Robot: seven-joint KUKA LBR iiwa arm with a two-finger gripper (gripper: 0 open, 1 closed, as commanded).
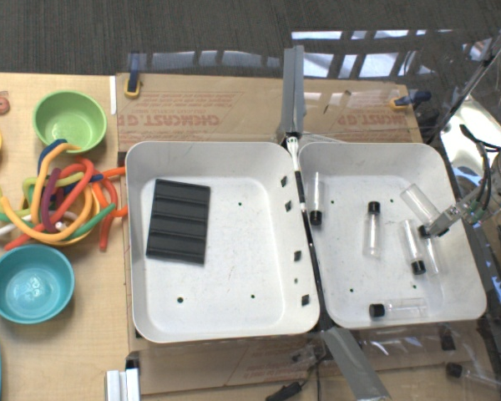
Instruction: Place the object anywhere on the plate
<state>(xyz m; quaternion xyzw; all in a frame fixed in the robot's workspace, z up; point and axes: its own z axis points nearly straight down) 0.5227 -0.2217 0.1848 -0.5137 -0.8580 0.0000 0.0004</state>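
Left bin (142, 249): holds a black ribbed plate (179, 221), lying flat in its far-left part, clear of the walls.
Right bin (451, 303): holds several clear vials with black caps.
Vial, far left (315, 197): lies just beside the wall shared by the two bins, cap toward the near side.
Vial, centre (372, 228): lies near the middle of the bin floor, cap at its far end.
Vial, near edge (398, 309): lies crosswise along the near wall, cap to the left.
Vials, right (418, 246): two or three close together by the hand; their exact number is hard to tell.
Hand (438, 224): low over the right part of the right bin, touching or just beside the right vials; cannot tell whether it grips anything.
Worktop (67, 341): left of the bins stand a green bowl (69, 120), a teal bowl (30, 282) and a tangle of coloured cords (63, 199).
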